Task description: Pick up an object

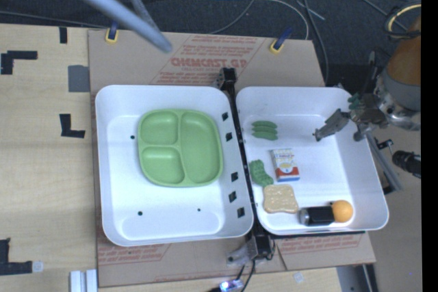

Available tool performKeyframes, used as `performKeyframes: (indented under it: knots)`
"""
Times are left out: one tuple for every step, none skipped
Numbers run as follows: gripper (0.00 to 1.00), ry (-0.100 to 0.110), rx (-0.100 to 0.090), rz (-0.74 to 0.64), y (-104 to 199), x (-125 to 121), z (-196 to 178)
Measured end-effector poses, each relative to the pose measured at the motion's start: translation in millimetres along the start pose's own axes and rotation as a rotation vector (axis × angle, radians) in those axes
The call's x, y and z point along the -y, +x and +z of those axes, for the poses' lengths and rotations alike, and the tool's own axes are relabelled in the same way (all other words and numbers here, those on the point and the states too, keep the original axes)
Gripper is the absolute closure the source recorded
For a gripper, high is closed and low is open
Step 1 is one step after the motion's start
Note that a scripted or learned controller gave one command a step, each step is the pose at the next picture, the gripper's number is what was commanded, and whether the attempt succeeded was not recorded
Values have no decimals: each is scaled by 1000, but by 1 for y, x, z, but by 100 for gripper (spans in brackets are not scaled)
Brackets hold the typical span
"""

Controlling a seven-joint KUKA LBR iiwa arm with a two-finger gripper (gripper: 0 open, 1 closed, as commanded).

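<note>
Green divided plate (181, 148) sits in the left bin (109, 167). Right bin (356, 167) has a toast slice (280, 200), probably light, stiff and flat, so I'd grab across its edges. Pincer (333, 125) hangs spread, nothing in it

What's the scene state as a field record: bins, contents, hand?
left bin: green plate with three compartments
right bin: pea pod, carton, green piece, toast, black item, orange
black item vs orange: touching, at the near edge
hand: over right bin's right side, holding nothing
task status: no object picked yet
</note>
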State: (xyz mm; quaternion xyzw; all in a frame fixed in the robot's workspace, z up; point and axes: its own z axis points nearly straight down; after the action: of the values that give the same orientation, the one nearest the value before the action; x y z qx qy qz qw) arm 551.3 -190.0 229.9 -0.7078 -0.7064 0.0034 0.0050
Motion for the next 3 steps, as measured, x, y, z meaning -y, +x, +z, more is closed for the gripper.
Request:
performKeyframes:
  knots:
    - [0, -11, 2, -3, 0, -2, -6]
    - [0, -5, 2, -2, -8, 2, 54]
    - [0, -4, 1, -2, -10, 2, 119]
